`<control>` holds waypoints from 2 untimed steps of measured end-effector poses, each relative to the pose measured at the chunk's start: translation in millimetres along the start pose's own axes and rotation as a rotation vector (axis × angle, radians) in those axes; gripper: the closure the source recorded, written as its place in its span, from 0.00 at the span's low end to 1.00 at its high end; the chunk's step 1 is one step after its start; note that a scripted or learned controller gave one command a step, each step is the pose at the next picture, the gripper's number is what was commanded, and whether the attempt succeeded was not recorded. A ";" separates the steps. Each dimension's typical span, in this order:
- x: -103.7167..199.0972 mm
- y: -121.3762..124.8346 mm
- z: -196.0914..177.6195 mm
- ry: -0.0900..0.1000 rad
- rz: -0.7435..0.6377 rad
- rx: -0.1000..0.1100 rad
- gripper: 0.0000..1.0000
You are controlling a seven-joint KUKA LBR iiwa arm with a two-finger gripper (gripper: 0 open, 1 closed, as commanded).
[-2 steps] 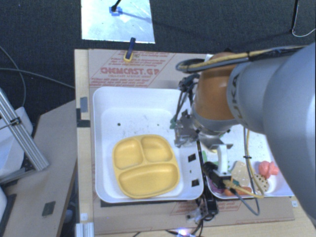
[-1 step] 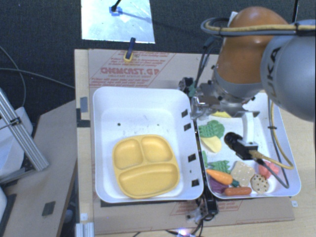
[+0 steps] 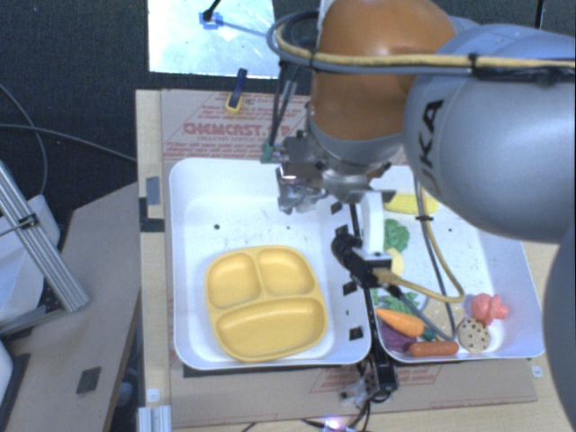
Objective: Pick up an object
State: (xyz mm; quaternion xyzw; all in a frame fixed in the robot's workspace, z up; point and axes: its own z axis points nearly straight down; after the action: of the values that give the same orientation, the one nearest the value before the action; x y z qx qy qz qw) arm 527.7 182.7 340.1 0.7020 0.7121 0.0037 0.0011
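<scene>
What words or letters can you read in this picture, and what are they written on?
"CHEMCAST", in red print on the cardboard sheet under the white bins; a smaller red line below it is too blurred to read.
"KA", black letters on the grey arm, part of a longer name that is cut off.
More red print on the cardboard at the front edge, below the bins, is too small and blurred to read.

The bench (image 3: 108,241) bears two white bins (image 3: 193,241) on cardboard (image 3: 207,120).
</scene>
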 end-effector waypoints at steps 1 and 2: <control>0.6 -45.7 206.6 -0.007 0.013 0.022 1.00; -46.2 -5.2 255.6 -0.002 0.018 0.005 1.00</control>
State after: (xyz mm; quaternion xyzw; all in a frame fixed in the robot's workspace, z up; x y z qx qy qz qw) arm 525.0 137.4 84.3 0.7083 0.7060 0.0014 0.0001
